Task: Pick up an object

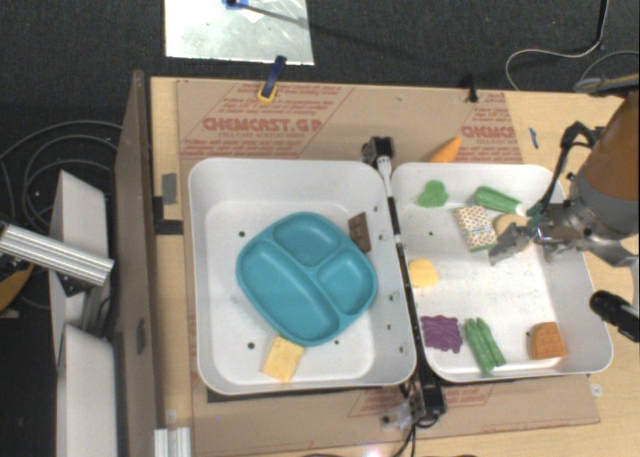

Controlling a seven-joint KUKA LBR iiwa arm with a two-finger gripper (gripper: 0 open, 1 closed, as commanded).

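The patterned packet (pixel 477 226) lies in the right bin (pixel 580 360), just left of the hand (pixel 512 242) — nothing is seen gripped, and how far the hand is parted cannot be told. A sideways nudge is the likely failure, the green piece (pixel 497 200) being crowded close behind.

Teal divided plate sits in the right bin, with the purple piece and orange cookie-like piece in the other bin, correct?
Not quite. The camera view shows the teal divided plate in the left bin. The purple piece and orange cookie-like piece lie in the right bin.
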